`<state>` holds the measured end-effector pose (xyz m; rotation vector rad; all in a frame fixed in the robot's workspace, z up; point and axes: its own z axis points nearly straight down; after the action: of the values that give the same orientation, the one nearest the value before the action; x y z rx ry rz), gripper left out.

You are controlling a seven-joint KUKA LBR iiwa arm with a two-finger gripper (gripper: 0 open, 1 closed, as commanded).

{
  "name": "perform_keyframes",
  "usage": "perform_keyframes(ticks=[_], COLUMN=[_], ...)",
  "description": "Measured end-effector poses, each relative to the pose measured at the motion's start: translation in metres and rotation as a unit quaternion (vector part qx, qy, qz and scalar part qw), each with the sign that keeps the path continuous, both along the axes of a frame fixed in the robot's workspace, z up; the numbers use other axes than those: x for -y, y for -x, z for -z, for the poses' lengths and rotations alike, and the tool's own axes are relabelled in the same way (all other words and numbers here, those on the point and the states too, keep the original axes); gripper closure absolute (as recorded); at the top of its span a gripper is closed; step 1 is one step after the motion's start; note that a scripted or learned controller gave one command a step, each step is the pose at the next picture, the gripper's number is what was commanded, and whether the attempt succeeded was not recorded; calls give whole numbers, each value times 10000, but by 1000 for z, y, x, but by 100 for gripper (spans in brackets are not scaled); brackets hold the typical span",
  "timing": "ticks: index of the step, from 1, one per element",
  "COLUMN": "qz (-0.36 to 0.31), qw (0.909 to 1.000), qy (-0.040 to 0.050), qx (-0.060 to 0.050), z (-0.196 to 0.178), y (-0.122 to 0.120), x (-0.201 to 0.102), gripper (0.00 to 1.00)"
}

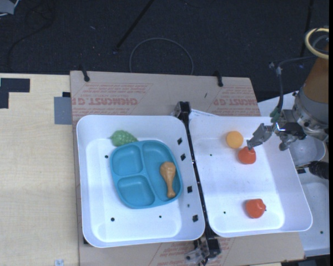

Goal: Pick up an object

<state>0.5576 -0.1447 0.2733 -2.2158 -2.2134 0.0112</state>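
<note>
In the right bin (pixel 288 204) lie an orange ball (pixel 234 139), a red round piece (pixel 246 156) just below it, and a red-orange fruit (pixel 255 208) near the front. My gripper (pixel 271 141) hangs over the bin's right side, open, with nothing between its fingers. Its left fingertip (pixel 254 140) is just above and to the right of the red round piece, and the other finger is out near the bin's right rim.
The left bin (pixel 94 204) holds a blue divided tray (pixel 134 173) with a tan drumstick (pixel 168 177) on its right part, and a green leafy piece (pixel 123 137) at the tray's back left. A black divider (pixel 191 170) separates the bins.
</note>
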Motion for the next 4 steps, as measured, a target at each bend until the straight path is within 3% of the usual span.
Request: perform_keyframes(ticks=[1,4], qz=[-7,-2], qw=[10000,10000], qy=[6,-4], qx=[45,17], z=[-5,153], y=[-2,10], x=[0,-20], gripper=[0,0])
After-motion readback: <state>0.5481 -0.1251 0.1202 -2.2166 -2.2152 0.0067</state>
